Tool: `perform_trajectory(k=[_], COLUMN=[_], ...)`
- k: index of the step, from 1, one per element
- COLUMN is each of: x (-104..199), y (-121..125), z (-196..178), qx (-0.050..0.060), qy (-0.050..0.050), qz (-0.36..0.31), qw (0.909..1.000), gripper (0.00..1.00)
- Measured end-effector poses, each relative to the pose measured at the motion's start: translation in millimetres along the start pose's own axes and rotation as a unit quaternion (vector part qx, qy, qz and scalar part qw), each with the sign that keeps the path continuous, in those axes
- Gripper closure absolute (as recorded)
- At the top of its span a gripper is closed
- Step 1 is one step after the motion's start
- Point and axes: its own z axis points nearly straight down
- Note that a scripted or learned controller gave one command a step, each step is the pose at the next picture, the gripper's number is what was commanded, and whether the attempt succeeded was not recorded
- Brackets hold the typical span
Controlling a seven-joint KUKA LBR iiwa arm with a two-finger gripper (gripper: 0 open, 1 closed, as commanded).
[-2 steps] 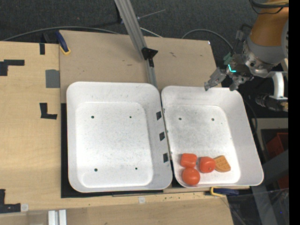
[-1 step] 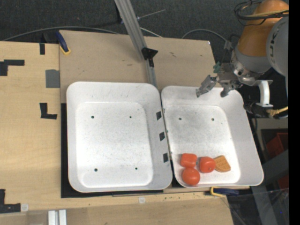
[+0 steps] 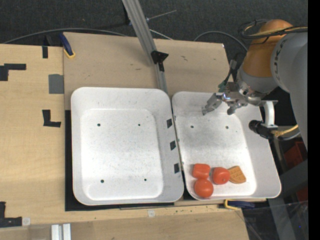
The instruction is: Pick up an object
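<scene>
Three red tomato-like pieces lie at the near end of the right bin [image 3: 260, 149]: one [image 3: 201, 171], one [image 3: 220, 175] and one [image 3: 203, 188] in front of them. An orange-brown piece [image 3: 237, 174] lies just right of them. My gripper [image 3: 219, 107] hangs over the far end of the same bin, well away from the pieces. Its two fingers [image 3: 208, 106] are spread apart with nothing between them.
The left bin [image 3: 80, 134] adjoins the right one along black clips in the middle. A grey metal pole [image 3: 142, 29] slants down to the far edge between the bins. Cables and a black fitting [image 3: 260, 126] sit beside the right bin's right rim.
</scene>
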Motion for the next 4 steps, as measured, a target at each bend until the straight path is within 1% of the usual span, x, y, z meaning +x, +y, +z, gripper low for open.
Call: perform_trajectory(k=[1,2,3,4], x=[6.1,6.3,4.2,5.2], y=[-0.6,1.1,7.5,7.4], z=[64.2,49.8,5.0,-59.2], qx=[0.0,-0.002,-0.005,-0.007], qy=[0.0,0.0,0.0,-0.001], qz=[-0.001,-0.001,0.0,0.0], qw=[1.0,1.0,1.0,1.0], gripper=[0.0,1.0,1.0,1.0])
